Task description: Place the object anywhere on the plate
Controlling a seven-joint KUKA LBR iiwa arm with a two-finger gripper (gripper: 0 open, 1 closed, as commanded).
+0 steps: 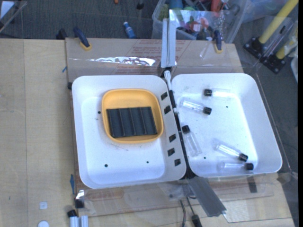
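A: Setting: pale wooden bench [33, 126], cardboard sheet under two white bins, clear box of clutter [203, 4] on the floor behind. Left bin [90, 174]: contents?

B: One yellow plate [110, 100], squarish, lying flat near the middle. Dark ribbed insert [131, 121] covering most of its floor.

A: Right bin [236, 122]: contents?

B: Several clear capped tubes [194, 106], black caps, scattered and lying on their sides, well apart from the plate, across the divider [170, 126]. Presumably the task's object among them; cannot tell which one.

A: Pincer: state?

B: Cannot tell how far open, nor whether holding anything. No tube lifted off the bin floor.

A: Step in hand?

B: Judged as the very start: nothing yet on the plate, pick not yet made. Next move calls for choosing one tube, closing across its narrow body, not along it, then carrying it over the divider to the plate. Likely to roll on release; the ribs of the insert may settle it.

A: Hard to read?

B: Tube bodies nearly lost against the white floor, caps the only sure marks. Exact count uncertain near the front edge, where two tubes lie close together
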